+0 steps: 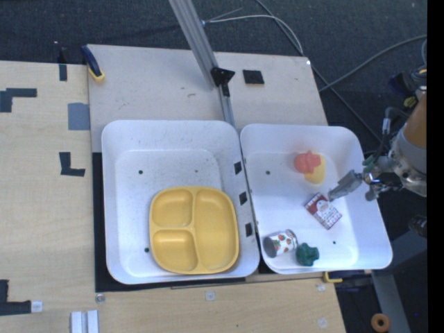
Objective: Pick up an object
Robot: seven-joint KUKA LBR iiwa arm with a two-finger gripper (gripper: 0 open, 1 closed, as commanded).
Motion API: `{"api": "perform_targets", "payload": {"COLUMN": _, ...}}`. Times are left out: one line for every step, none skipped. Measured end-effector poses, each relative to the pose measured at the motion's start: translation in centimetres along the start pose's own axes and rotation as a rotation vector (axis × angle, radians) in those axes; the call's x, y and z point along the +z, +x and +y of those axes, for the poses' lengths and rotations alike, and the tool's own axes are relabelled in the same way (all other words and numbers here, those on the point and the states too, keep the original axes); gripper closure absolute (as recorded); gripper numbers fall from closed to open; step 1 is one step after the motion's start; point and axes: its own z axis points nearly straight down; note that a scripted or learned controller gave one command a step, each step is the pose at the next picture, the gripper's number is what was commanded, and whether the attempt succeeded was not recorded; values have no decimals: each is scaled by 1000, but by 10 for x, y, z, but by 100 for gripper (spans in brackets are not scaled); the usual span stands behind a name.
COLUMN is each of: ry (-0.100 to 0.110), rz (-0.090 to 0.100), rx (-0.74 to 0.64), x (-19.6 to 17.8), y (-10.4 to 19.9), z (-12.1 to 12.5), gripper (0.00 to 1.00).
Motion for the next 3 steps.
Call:
{"api": "perform_targets", "payload": {"ry": -11, "rz": -3, "rx": -4, "x": -6, "y": 0, "z": 3, "gripper": 0}}
{"api": "perform_targets", "payload": {"ry": -9, "rz": -2, "rx": -4, "x": 41, "y": 8, "z": 7, "gripper": 0}}
{"api": "perform_targets", "payload": {"ry": -8, "rz": -2, "rx": -4, "x": 96, "y": 19, "z": 7, "gripper": 0}}
